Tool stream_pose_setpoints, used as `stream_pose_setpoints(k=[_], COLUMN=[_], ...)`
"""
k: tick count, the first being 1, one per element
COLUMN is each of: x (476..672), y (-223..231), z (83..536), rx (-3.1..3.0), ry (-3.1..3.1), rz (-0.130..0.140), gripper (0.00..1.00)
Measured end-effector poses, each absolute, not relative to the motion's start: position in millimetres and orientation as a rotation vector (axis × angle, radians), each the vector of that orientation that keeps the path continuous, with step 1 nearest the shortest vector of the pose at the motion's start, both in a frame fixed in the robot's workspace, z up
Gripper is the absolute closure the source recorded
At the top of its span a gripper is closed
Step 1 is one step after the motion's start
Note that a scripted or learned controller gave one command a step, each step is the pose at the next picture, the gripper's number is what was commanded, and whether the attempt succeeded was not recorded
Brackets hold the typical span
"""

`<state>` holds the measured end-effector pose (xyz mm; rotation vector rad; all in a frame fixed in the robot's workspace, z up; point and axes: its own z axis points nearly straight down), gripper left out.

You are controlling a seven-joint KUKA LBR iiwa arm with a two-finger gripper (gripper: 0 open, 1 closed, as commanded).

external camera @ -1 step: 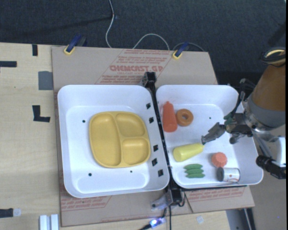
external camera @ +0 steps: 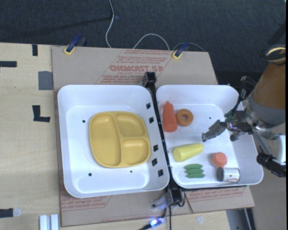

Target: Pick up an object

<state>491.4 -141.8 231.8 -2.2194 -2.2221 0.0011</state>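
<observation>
The right bin holds several toys: an orange carrot-like piece by the divider, a brown donut, a yellow cone-shaped piece, a green pea pod, a small red-orange round piece and a silver can on its side. My gripper hangs over the right part of this bin, above the red-orange piece and right of the donut. It is open, with nothing between its dark fingers.
The left bin holds a yellow divided plate. A black divider with clips runs between the bins. The arm's grey body stands over the right bin's right rim. Cardboard lies under both bins.
</observation>
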Motion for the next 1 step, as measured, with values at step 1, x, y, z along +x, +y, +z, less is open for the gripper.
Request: stream_pose_setpoints(k=[1], x=[486.0], y=[-134.0], z=[184.4], rx=[-2.218], ry=[-2.220], rz=[0.004], gripper=[0.00])
